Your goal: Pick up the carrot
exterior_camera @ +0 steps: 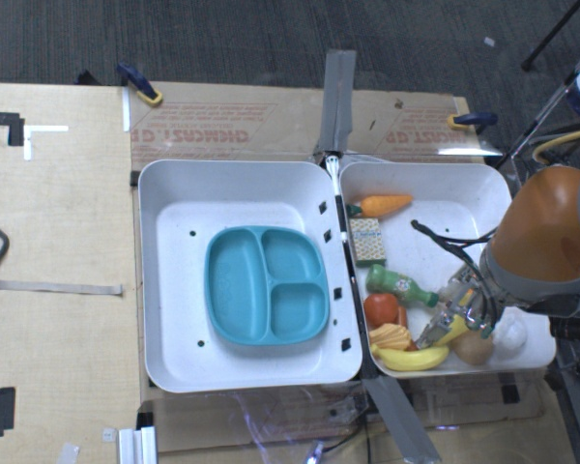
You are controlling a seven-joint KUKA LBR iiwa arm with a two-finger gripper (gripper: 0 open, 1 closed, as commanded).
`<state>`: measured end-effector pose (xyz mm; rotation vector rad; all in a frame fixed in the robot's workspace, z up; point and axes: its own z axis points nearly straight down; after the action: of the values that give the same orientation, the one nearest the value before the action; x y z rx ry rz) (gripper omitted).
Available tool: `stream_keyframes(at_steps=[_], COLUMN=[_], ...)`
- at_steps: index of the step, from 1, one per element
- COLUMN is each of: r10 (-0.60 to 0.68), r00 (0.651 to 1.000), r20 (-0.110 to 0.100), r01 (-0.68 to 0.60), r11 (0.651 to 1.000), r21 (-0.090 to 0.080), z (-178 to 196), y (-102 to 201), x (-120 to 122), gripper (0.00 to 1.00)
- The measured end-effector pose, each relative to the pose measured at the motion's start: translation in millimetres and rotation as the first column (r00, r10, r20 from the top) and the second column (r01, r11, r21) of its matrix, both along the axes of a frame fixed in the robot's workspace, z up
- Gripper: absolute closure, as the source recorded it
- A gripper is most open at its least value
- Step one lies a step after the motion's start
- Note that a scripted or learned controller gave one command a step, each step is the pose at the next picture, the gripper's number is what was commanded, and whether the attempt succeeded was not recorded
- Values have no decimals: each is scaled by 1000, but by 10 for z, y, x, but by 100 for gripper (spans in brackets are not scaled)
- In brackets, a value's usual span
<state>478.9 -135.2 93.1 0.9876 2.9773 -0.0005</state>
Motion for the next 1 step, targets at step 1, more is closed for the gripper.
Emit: stream_keyframes(at_steps=[1], r10=[-97], r00=[995], r20=[0], r01=[97], r11=[995], r21=[2], z=[993], y=[1143], x=[583], gripper=[0])
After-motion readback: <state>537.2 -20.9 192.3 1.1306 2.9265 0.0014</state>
